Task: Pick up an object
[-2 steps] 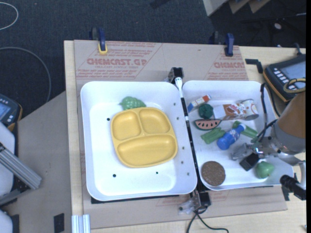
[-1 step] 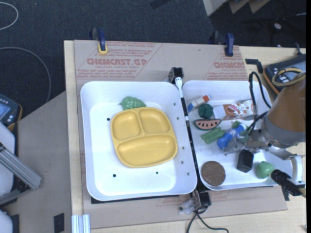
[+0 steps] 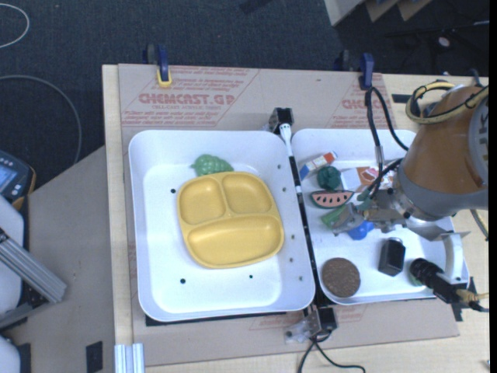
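On the near side of the end effector [image 3: 371,213], a brown round disc [image 3: 340,277] is seen lying flat in the right bin [image 3: 373,287], apart from it. The end effector itself is lowered into the middle of this bin, and a small blue piece [image 3: 359,230] and a green piece [image 3: 334,217] are found just beside it, toward the other bin. Whether it is open or closed cannot be told, and nothing can be seen to be gripped or lifted, so the pick is judged not yet done.

A watermelon slice [image 3: 328,199] is placed close by on the same side, with a dark green lump [image 3: 330,177] and a red and white piece [image 3: 318,162] beyond it. An orange piece [image 3: 366,176] is set just past the end effector.

Well apart, across the divide, a yellow divided plate [image 3: 231,217] is held in the left bin [image 3: 155,208], with a green leafy thing [image 3: 211,164] at its far edge. Both bins are carried on the table [image 3: 233,99].

A closing grasp and a lift are judged to be what is left.
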You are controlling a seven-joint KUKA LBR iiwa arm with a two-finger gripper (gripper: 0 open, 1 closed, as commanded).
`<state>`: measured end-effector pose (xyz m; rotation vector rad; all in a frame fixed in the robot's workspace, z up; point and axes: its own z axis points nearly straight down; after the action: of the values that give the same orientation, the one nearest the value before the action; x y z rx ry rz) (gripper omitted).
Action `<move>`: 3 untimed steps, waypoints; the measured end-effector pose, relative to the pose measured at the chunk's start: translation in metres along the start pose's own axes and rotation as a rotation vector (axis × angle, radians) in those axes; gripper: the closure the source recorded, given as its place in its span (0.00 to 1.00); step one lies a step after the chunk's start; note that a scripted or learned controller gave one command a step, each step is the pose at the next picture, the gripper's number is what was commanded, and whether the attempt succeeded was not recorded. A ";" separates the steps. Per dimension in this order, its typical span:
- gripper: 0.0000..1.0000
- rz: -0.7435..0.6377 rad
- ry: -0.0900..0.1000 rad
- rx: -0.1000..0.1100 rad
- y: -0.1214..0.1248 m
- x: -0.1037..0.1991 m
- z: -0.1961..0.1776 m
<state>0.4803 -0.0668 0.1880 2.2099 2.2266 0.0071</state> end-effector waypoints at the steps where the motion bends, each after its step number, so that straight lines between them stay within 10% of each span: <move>1: 0.00 0.012 -0.004 0.003 -0.002 -0.068 -0.002; 2: 1.00 0.006 -0.005 0.000 -0.001 -0.065 -0.012; 3: 1.00 -0.003 0.000 -0.008 0.002 0.012 -0.136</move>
<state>0.4813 -0.0547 0.3239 2.2028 2.2259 0.0166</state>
